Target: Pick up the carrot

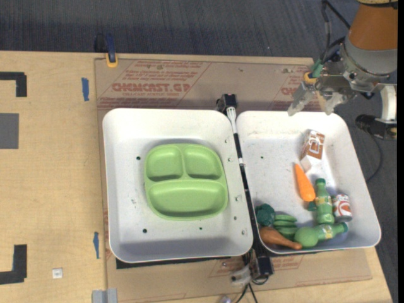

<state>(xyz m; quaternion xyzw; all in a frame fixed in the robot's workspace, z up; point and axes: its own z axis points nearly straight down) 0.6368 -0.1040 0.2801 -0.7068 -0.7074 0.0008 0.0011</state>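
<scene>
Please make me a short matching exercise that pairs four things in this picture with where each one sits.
Things:
1. carrot
2. green plate
3. tool
4. green bottle

Places:
A. in the left bin
B. above the far edge of the right bin
C. middle of the right bin, lying free
D. near right corner of the right bin, among other items

Pairs: 1-C, 2-A, 3-B, 4-D
</scene>
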